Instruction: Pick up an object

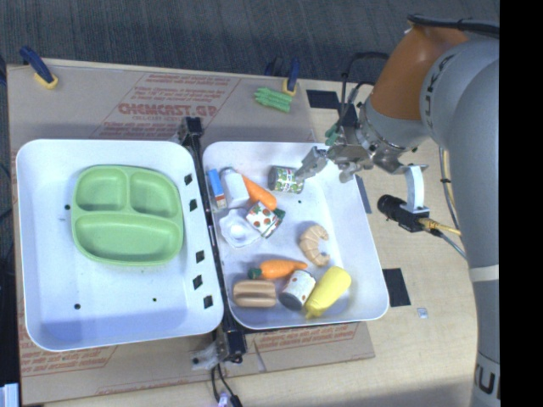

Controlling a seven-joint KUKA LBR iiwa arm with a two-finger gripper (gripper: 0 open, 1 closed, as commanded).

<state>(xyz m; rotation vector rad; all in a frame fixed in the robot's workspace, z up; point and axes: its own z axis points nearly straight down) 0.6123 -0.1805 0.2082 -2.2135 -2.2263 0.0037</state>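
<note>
1. My claw (327, 161) hangs over the right bin's (372, 253) upper right corner. Can't tell its spread from this angle, and nothing shows gripped.
2. Nearest target: small green-label can (286, 179), on its side just left of me. Label too small to read.
3. Risks, imo: the can rolls away if I nudge it. The bin wall is close, so I could clip the rim.
4. Further in, the carrot (259, 192), croissant (315, 243) and yellow fruit (328, 289) lie packed w/ others, so I might snag two things.
5. Cardboard (127, 100) on the table in the upper left reads roughly "CHEMCAST GP".
6. Green tray (129, 214) sits in the left bin (42, 312).
</note>
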